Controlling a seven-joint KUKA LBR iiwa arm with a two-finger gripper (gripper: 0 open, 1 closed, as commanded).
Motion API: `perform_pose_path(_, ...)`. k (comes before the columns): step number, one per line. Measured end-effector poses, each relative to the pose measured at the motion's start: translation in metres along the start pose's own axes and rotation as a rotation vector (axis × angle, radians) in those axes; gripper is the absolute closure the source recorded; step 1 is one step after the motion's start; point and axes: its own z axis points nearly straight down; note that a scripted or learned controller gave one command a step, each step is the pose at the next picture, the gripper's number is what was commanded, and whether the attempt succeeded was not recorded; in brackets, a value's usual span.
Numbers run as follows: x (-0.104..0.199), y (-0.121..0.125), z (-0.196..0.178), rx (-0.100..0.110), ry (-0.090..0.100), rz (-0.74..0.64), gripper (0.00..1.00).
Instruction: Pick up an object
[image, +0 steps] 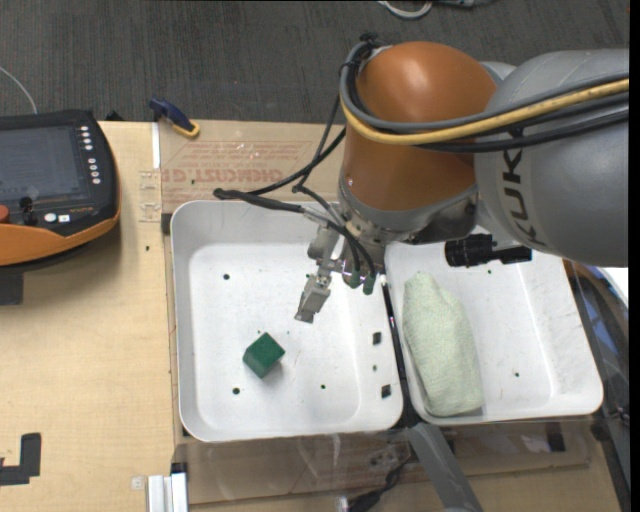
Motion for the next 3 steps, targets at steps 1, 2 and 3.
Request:
perform_pose_path(1,0.02,0.039,-0.002,0.001,0.001,0.109,0.0)
perform_pose_path(2,0.007,0.067,-0.007,0.002,0.001,0.376,0.0)
perform_pose_path(3,0.006,0.067,-0.016,0.004,-0.001,0.374,1.0)
